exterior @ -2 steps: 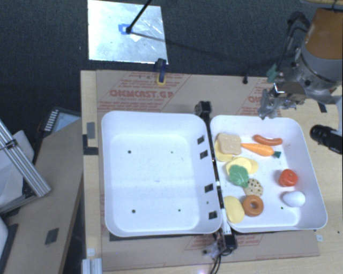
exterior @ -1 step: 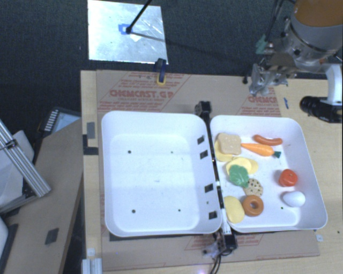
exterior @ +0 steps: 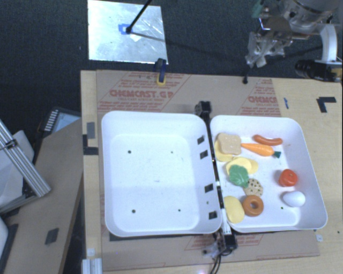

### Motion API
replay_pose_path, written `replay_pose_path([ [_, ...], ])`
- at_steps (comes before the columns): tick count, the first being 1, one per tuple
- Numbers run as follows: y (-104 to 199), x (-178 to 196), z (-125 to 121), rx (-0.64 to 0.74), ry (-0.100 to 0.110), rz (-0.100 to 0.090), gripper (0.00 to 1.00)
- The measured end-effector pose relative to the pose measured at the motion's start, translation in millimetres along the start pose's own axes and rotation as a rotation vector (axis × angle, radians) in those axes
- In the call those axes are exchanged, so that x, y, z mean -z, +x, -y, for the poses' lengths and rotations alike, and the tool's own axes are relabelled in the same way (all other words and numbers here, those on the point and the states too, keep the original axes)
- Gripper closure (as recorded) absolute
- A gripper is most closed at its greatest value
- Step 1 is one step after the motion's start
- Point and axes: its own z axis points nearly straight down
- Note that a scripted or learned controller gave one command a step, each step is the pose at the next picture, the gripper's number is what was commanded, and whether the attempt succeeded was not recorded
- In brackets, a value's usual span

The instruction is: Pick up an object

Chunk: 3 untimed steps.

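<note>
With the gripper [exterior: 257, 56] high at the upper right, its state impossible to tell, aim for the isolated white egg [exterior: 293, 199] in the right bin [exterior: 310, 155], descending squarely.

arm [exterior: 300, 13]: grey/silver metal | end effector [exterior: 257, 53]: pale grey, blurry | white pt at rt

Smooth white plastic bins [exterior: 112, 160], matt cardboard bench [exterior: 225, 91]
</note>
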Motion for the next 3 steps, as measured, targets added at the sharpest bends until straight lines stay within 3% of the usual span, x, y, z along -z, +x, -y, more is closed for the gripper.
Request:
replay_pose_path([
  [2, 55.1, 66.7, -13.9, 0.0, 0.004, -0.002, 1.0],
  [3, 79.7, 65.2, -13.9, -0.001, 0.006, -0.002, 1.0],
])
